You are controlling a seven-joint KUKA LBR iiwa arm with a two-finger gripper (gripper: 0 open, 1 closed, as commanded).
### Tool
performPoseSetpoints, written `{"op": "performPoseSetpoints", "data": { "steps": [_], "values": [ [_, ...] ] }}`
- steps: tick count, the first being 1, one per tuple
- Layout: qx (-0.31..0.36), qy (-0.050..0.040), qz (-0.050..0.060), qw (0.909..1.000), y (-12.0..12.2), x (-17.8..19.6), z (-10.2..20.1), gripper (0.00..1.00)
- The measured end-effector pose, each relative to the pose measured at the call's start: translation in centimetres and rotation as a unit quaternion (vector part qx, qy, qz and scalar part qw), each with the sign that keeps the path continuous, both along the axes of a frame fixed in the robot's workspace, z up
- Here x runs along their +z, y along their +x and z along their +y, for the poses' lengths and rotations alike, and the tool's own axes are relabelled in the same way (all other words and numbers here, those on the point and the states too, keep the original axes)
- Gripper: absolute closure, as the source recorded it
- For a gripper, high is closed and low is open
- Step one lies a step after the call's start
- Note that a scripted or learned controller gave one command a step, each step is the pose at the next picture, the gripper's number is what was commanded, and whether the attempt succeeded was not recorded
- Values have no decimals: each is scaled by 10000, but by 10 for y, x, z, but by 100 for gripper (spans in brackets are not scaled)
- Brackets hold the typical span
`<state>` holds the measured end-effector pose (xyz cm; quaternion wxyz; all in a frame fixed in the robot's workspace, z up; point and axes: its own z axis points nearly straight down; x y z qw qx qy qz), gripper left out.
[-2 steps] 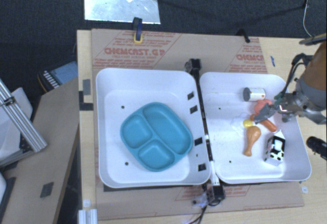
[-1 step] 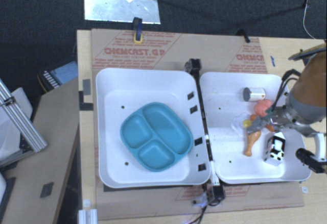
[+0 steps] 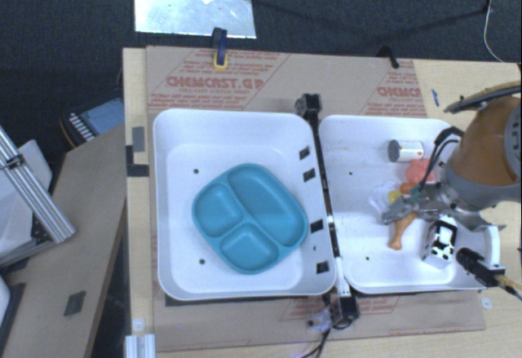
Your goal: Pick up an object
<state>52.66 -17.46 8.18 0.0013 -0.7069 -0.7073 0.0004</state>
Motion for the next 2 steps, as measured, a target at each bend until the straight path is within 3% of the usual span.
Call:
{"op": "performPoseSetpoints", "data": {
  "steps": [1,2],
  "values": [
    [-3,-14,-29,10000,2,13,-1,100],
    [-9,-19,-42,10000,0,63,-10,100]
  ]
}}
